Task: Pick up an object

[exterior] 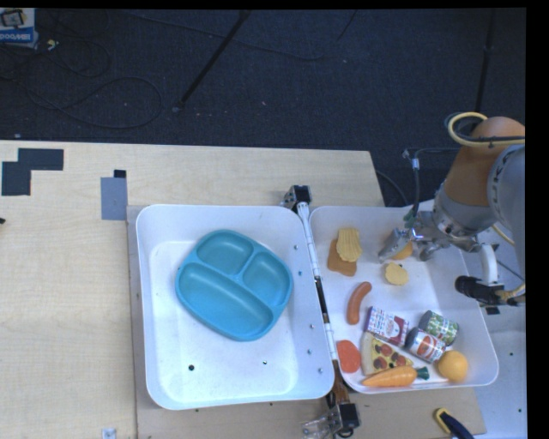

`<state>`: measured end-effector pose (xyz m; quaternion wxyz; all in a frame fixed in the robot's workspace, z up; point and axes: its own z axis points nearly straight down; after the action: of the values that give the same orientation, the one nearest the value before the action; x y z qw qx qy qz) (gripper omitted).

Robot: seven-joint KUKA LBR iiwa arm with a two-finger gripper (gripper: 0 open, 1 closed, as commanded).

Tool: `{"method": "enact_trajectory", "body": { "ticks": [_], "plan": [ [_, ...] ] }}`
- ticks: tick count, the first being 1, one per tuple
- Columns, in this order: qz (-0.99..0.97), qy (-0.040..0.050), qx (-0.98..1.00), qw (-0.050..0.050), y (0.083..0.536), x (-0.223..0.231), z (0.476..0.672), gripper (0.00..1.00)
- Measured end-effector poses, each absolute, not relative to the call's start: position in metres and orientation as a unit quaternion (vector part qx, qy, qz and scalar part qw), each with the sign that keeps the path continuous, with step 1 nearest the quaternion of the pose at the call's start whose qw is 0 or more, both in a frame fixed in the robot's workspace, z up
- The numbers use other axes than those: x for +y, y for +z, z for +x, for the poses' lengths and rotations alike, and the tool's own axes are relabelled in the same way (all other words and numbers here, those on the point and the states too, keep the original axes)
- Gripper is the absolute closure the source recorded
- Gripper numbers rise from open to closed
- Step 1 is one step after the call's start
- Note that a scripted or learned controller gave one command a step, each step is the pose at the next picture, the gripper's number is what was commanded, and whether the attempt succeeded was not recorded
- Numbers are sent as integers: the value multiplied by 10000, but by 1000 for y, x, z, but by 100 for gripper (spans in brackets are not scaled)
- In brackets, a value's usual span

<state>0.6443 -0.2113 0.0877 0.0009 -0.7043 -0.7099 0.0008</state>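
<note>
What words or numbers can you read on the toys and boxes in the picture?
None can be read.
The small red and white box: it has printing, too blurred to read.
The two cans: labels too small to read.
The blue and white sticker at the top left corner: lettering too blurred to read.
The blue divided plate: no writing on it.

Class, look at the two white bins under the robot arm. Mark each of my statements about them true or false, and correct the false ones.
1. A blue divided plate lies in the left bin. True.
2. The carrot lies on the blue plate. False: it lies in the right bin, near its front edge.
3. The sausage is in the right bin. True.
4. The orange sits beside the plate. False: it is in the right bin's front corner.
</note>
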Motion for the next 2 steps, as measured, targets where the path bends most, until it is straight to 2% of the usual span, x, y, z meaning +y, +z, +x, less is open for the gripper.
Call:
{"method": "enact_trajectory", "body": {
  "ticks": [1,2],
  "plan": [
    [-7036,39,-7106,48,96,-211,643,100],
    [-7034,18,-7108,21,97,-211,644,0]
  ]
}}
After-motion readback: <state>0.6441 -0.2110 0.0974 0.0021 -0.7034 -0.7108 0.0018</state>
